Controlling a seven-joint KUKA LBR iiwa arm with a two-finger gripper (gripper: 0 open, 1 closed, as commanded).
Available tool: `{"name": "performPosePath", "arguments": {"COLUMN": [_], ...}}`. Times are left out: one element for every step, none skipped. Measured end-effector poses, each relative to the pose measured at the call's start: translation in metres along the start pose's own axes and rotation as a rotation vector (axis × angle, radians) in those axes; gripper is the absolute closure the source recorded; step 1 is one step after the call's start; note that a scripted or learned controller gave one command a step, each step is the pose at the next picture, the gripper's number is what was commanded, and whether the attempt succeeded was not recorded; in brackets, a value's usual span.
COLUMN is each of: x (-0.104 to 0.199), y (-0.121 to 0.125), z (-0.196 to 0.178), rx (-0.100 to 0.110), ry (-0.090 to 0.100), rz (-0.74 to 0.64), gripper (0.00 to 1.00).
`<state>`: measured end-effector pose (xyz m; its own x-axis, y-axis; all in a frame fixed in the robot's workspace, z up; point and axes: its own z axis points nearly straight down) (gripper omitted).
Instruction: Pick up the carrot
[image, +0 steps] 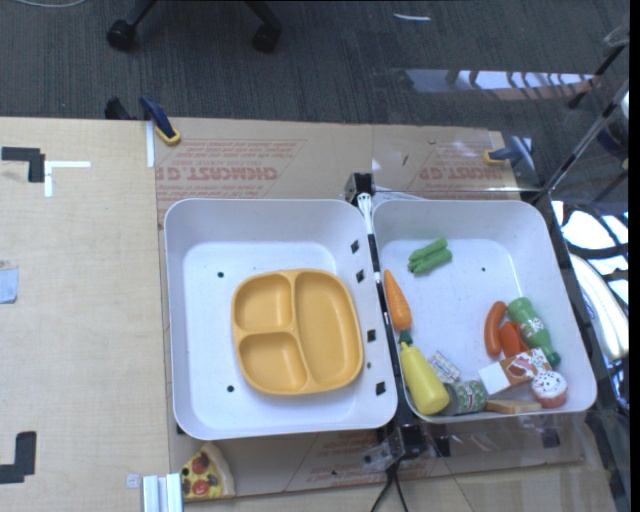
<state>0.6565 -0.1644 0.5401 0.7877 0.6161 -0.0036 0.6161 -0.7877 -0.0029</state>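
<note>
The carrot (397, 303) lies along the right-hand bin's (470, 207) inner wall, just beside a yellow bottle (423, 382); bare floor flanks its other side. Gripper's grasp: cannot tell.

A robotics lab bench, seen from above my station: a light wooden tabletop (80, 330) overlaid with flattened cardboard (260, 162) held by blue-and-yellow clamps (160, 122). Two shallow white bins (185, 330) sit side by side, one bearing a yellow divided plate (297, 330), the other toy food. Black tape markers (26, 160) mark the wood. Beyond the bench lie grey carpet (330, 60) and the wheeled base of an office chair (190, 25). A cable (390, 485) trails off the near edge.
</note>
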Motion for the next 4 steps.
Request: {"name": "performPosePath", "arguments": {"x": [-0.0001, 0.0023, -0.0049, -0.0047], "y": [-0.004, -0.0092, -0.0063, -0.0054], "z": [0.0016, 0.0013, 0.0006, -0.0073], "rx": [0.002, 0.002, 0.001, 0.002], "ry": [-0.002, -0.001, 0.001, 0.0], "rz": [0.18, 0.279, 0.45, 0.454], "gripper": [0.0, 0.0, 0.0, 1.0]}}
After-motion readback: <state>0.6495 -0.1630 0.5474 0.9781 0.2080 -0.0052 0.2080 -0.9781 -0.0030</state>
